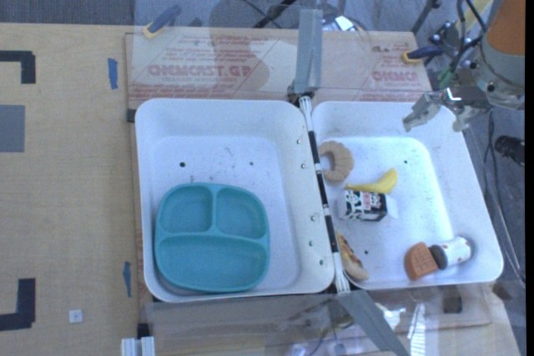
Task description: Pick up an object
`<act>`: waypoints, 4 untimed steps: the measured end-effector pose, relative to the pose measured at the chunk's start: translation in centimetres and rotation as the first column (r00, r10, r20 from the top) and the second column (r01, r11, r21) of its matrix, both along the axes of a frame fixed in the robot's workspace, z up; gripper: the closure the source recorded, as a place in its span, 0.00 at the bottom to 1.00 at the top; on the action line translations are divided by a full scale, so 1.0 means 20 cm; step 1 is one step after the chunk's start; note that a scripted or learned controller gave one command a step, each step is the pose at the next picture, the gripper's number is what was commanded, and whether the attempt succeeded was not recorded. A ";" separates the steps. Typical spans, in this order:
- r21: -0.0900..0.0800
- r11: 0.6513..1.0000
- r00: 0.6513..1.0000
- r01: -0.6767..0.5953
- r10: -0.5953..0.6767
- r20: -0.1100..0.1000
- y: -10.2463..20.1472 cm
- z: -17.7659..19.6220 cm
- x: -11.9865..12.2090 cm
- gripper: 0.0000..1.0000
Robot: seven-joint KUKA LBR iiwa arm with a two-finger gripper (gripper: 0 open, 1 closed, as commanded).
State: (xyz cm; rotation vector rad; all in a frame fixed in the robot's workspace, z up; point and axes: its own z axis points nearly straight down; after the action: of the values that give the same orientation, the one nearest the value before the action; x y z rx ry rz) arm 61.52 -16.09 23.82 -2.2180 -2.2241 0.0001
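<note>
The right bin [434, 171] holds several small objects. A tan ring-shaped toy [335, 160] lies near its left wall, with a yellow banana [375, 181] beside it and a black-and-white carton [365, 205] just below. An orange-and-white object [436, 256] rests at the front right, and a small food toy [354, 260] lies at the front left corner. My gripper [438, 111] hangs over the bin's far right corner, above the rim and apart from every object. Its two fingers are spread, with nothing between them.
The left bin [167, 129] holds a teal divided plate [213, 238]. A clear plastic sheet stands behind both bins. Cables and tripod legs crowd the upper right around the arm [505, 29].
</note>
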 end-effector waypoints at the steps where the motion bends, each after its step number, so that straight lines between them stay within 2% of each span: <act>1: 0.000 1.000 1.000 -0.006 0.006 0.001 0.28 -0.58 -0.28 0.00; 2: -0.001 0.994 0.994 -0.113 0.113 0.003 0.21 -0.76 0.00 0.00; 3: 0.000 0.991 0.991 -0.135 0.135 0.004 0.21 -0.76 -0.34 0.00; 4: -0.003 0.991 0.991 -0.131 0.131 0.011 0.20 -0.70 -0.33 1.00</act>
State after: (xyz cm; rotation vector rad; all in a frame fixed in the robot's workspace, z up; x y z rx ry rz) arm 54.91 -12.02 9.82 -2.0735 -2.3718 -0.0093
